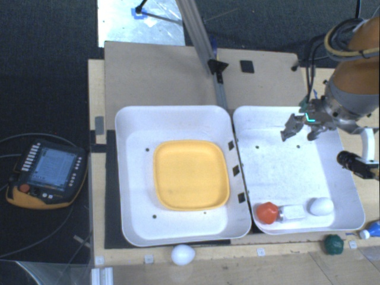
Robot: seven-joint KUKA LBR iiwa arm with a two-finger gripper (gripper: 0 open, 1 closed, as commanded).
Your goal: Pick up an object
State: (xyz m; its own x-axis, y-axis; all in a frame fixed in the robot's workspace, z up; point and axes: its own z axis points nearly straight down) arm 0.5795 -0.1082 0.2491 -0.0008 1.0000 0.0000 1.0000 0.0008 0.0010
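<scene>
**End effector over right bin, nothing picked yet**

Dark carpet around a tan desk [261, 61] carrying two white bins side by side. Left bin [133, 129] has a yellow plate [191, 174] sitting flat in the middle. Right bin [338, 177] has its candidates bunched along the near wall: red ball [266, 212], a small white block [292, 212] touching it, and a white egg [321, 206] just beside that. My guess is they slid there because the bin floor dips toward that wall.

Arm comes in from the right, end effector [304, 129] hanging over the far part of the right bin, well apart from all three items. Two fingers look spread, tips apart, nothing between them. Looks like an approach pose, so the pick is not started.

Outside the bins: another white egg [183, 255] on the desk's near edge, a green ball [333, 244] near the right corner. Teach pendant [44, 177] lies on the floor at left.

Items hugging the wall could crowd the fingers on descent.
</scene>
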